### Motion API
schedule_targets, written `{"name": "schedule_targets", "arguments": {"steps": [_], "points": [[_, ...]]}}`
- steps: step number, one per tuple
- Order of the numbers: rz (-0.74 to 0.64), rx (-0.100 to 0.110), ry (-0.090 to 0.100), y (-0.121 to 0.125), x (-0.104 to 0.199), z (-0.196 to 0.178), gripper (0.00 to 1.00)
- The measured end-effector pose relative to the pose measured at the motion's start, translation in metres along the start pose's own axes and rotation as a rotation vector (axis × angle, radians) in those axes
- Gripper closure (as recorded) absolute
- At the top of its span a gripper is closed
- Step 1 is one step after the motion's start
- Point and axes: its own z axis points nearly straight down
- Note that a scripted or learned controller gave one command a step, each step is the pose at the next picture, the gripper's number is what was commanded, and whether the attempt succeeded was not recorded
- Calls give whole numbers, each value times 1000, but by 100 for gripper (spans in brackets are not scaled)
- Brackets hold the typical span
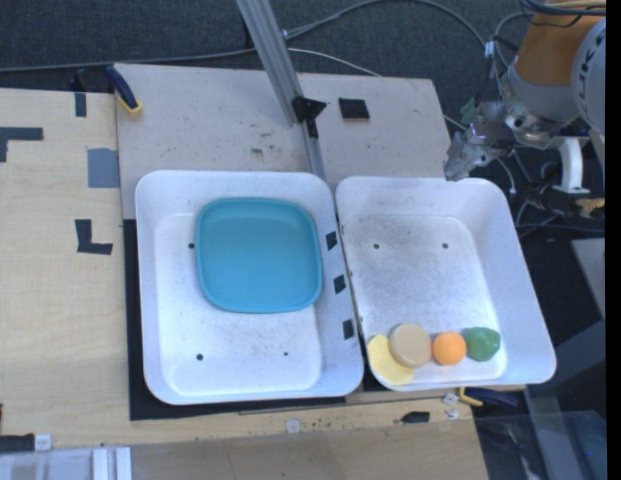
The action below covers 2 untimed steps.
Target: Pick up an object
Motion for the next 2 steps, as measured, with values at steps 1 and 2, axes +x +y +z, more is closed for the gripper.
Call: {"name": "schedule_targets", "arguments": {"steps": [1,2], "points": [[-3,3,1,-23,51,-4,100],[-2,4,1,-43,89,-3,100]]}}
